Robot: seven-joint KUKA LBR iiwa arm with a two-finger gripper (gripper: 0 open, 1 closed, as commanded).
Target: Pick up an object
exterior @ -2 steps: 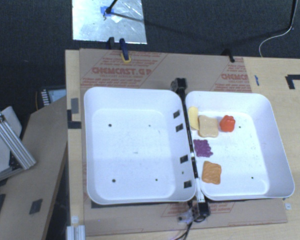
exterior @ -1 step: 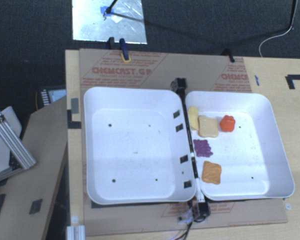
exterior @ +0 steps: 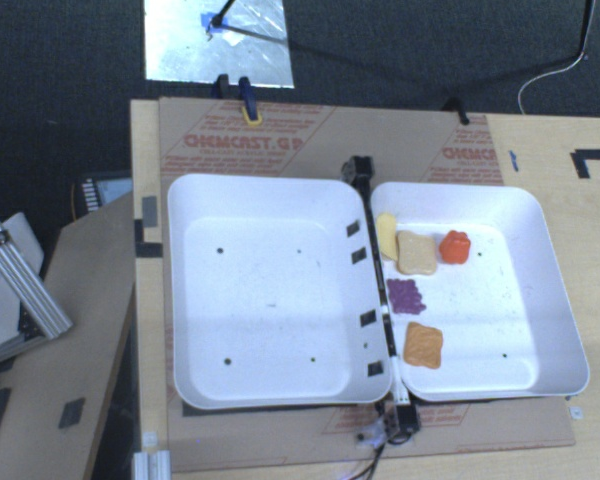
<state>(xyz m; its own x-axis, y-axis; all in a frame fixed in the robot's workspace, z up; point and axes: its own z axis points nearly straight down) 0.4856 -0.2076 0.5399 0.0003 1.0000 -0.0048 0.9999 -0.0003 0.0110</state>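
Objects lay in the right bin (exterior: 540,268) near its left wall: yellow piece (exterior: 386,236), tan piece (exterior: 416,253) with its long axis running near-to-far, red piece (exterior: 455,247), purple cluster (exterior: 405,295), orange cracker (exterior: 423,345).

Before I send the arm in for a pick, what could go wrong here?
The tan piece touches the yellow piece and sits near the red one, so a grasp may knock a neighbour. The yellow, purple and orange pieces lie by the bin wall, which may block the jaws.
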